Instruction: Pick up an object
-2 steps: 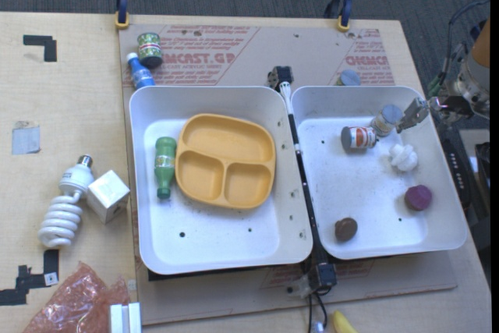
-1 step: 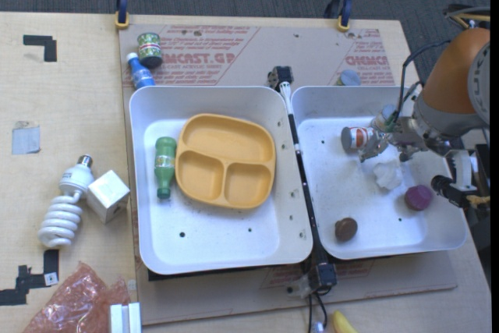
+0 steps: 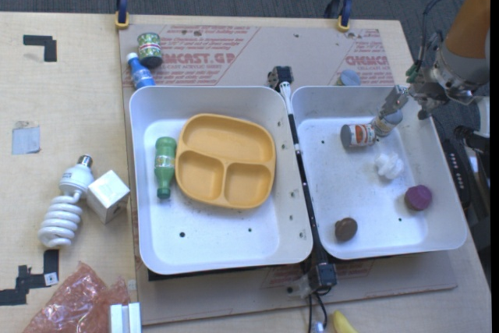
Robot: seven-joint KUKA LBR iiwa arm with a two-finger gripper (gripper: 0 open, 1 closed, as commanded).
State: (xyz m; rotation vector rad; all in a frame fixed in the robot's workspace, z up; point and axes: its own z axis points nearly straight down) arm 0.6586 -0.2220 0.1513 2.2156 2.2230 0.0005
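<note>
In the right bin a small can with a red and white label lies on its side near the back. Close by are a white crumpled piece, a purple ball and a brown lump. My gripper reaches in from the right over the bin's back part, its tip just right of the can and close to touching it. The left bin holds a yellow divided plate and a green bottle lying beside it.
Behind the left bin, a small blue bottle and a green tin rest on the cardboard. A spiral light bulb, a white cube and a red mesh bag lie on the bench to the left. Blue clamps grip the back edge.
</note>
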